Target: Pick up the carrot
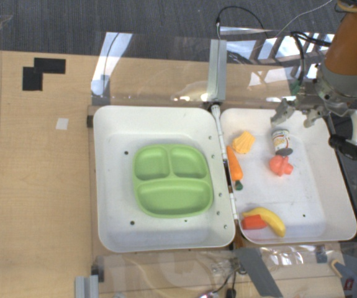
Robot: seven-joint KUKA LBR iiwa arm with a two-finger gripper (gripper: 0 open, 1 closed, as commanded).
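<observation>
Gripper (297, 109) spread open, holding nothing. Carrot (234, 165) lies well to its lower left against the bin (327, 185) wall. Likely light, rigid, slick; I'd grip mid-body.

The carrot (234, 166) lies left of and nearer than the gripper (298, 112); a jar (282, 141) sits just below it.
</observation>
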